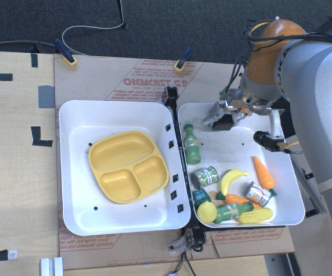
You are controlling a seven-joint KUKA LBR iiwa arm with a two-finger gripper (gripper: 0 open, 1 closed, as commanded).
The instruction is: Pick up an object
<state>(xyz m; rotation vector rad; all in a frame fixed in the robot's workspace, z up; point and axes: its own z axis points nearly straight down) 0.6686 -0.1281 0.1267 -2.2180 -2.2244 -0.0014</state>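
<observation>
My gripper (217,119) hangs over the far end of the right bin (295,211), open, with nothing between its fingers. A green bottle (192,145) lies just below and to the left of it, by the bin's left wall. Nearer the front lie a small can (206,176), a banana (232,180), a carrot (263,172), a tin with a red label (259,195), a lemon (206,211), a corn cob (255,215) and a second green bottle (229,211). All of these rest on the bin floor, apart from the gripper.
The left bin (73,211) holds a yellow divided plate (128,165). A black divider (174,154) with clips runs between the bins. The arm's grey body (309,85) covers the right bin's far right corner. A cable (96,30) and clamps lie beyond the bins.
</observation>
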